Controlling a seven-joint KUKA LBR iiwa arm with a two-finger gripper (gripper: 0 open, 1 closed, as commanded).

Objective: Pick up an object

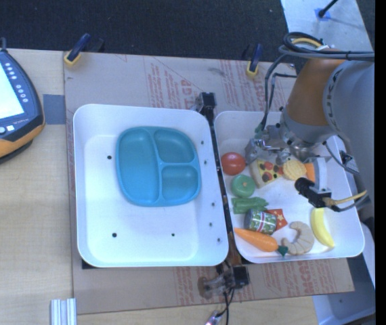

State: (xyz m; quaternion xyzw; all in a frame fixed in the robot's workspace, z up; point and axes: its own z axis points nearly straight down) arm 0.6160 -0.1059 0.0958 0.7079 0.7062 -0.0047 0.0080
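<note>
Two shallow white plastic bins with rounded corners sit side by side on a brown cardboard sheet laid over the pale wood-grain counter (24, 202). The left bin (98, 229), in the middle of the frame, carries a smooth turquoise divided plate (158, 165), a rounded rectangle with one large and two smaller compartments.

The right bin (350, 239), at centre right, is crowded with glossy toy food. A round red tomato (233, 163) lies near its left wall. Just right of it is a pale wedge like a pizza slice (266, 172) with red dots, and beside that a bumpy yellow piece (293, 170). Below the tomato come a green rounded piece (242, 186) and a flat leafy green one (249, 204). Lower still lies a small cylindrical can (261, 221) with a green and red label, on its side. A tapered orange carrot (255, 240) stretches along the bin's lower edge, touching a curled tan piece (298, 238). A curved yellow banana (322, 227) rests toward the lower right.

The arm, matte grey with an orange band, comes in from the upper right. Its gripper (275, 152) hangs low over the upper part of the right bin, just above the pizza slice and the yellow piece; whether the jaws are open or closed I cannot tell.

An orange-cased handheld screen (0, 107) sits at the left edge.
</note>
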